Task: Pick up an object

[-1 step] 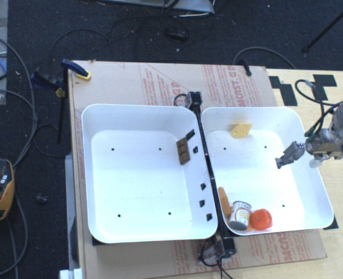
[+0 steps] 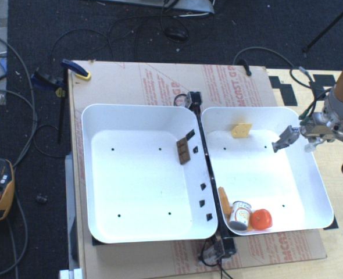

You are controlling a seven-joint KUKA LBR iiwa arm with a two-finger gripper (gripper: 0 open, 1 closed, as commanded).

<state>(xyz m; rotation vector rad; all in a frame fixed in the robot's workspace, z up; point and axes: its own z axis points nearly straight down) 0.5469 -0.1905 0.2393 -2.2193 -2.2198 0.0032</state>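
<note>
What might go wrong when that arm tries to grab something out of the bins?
1. The small can, the tomato and the carrot crowd one corner of the right bin; the gripper could bump the bin's wall or nudge a neighbour instead of grasping.
2. The yellow piece lies on the sloping far wall and may slide away.
3. The brown bar in the left bin looks flat, so the gripper might skid over it.
</note>
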